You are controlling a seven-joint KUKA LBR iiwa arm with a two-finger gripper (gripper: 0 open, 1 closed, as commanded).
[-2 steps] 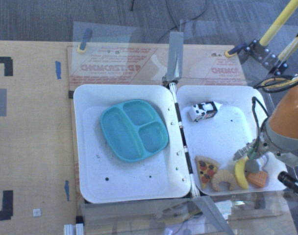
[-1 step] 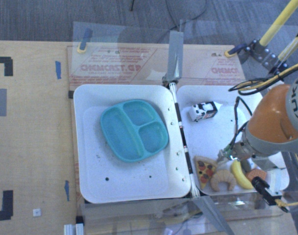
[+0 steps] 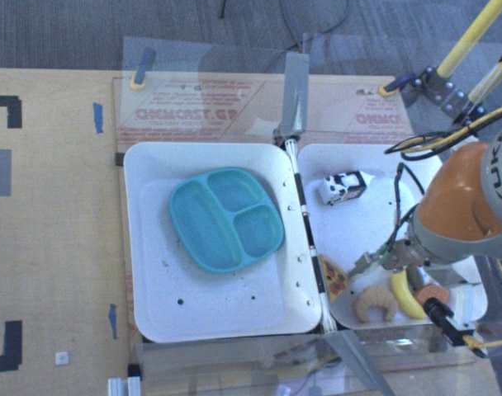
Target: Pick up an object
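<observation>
the arm hangs over the right bin (image 3: pixel 375 221), its pincer (image 3: pixel 381 259) low near the bin's front corner; this reads as the approach step, the pick itself not yet made; whether the pincer is released or clenched i cannot tell, and nothing shows gripped in it; the nearest candidates lie just beside it: a tan croissant (image 3: pixel 374 302), curved and matte, a yellow banana (image 3: pixel 405 295), smooth and bent, and a flat pizza slice (image 3: pixel 334 278) against the bin's left wall; a small black-and-white toy cow (image 3: pixel 343 188) sits well apart at the back; the next move likely calls for centring over one rounded piece and descending squarely; the left bin (image 3: pixel 152 304) holds a glossy teal divided plate (image 3: pixel 226 219), hard plastic, three compartments.
</observation>
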